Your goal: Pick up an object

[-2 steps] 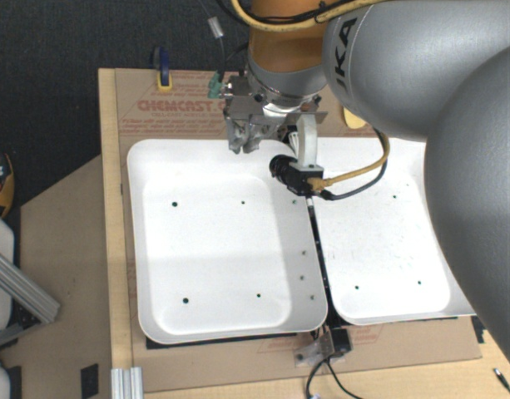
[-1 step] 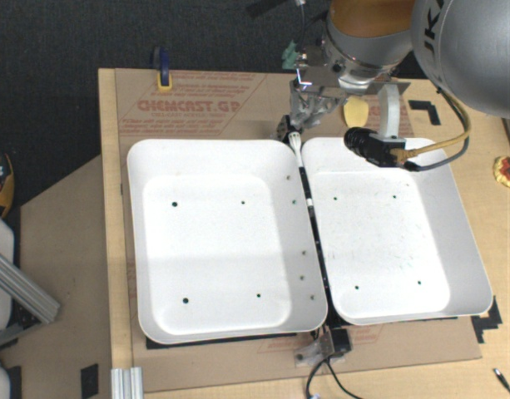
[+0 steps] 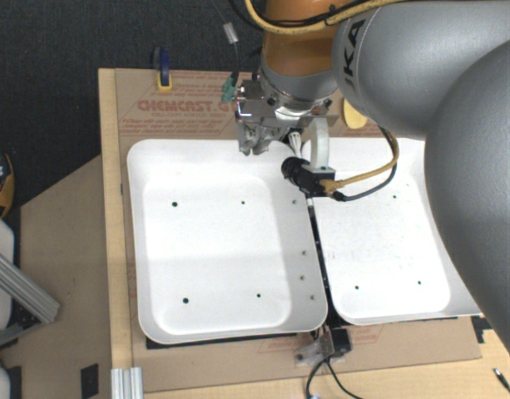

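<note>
My gripper hangs low over the back edge of the left white bin, near that bin's far right corner. It is small and dark against the white. The grey arm with its orange band reaches in from the upper right and covers much of the right bin. A black plug with a tan cable hangs beside the gripper, over the seam between the two bins. Nothing can be seen held under the gripper.
The two bins sit side by side on a brown cardboard sheet. A blue and yellow clamp stands at the sheet's back left. A yellow piece peeks out behind the arm. Metal rails lie at the left.
</note>
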`<state>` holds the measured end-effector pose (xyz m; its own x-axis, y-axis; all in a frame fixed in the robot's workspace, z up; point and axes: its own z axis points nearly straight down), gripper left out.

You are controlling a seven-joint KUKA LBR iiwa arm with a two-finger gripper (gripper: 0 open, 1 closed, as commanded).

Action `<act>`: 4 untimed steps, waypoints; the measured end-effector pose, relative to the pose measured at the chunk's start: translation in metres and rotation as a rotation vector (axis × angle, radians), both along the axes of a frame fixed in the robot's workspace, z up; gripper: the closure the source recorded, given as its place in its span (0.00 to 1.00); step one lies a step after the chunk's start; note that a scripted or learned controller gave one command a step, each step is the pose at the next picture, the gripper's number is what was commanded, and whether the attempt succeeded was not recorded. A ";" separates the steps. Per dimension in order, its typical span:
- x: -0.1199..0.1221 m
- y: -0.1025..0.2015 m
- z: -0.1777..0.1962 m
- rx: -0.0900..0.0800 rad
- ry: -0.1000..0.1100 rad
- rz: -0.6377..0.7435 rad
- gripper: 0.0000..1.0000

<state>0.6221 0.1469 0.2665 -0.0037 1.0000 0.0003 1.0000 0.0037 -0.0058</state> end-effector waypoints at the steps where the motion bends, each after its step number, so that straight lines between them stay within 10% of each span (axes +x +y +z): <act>1: 0.018 -0.085 0.063 -0.001 -0.012 -0.009 1.00; 2: 0.028 -0.041 -0.036 0.000 0.001 -0.001 1.00; 3: -0.015 -0.129 0.014 0.000 -0.002 -0.007 1.00; 4: -0.006 -0.177 0.052 -0.002 -0.011 -0.006 1.00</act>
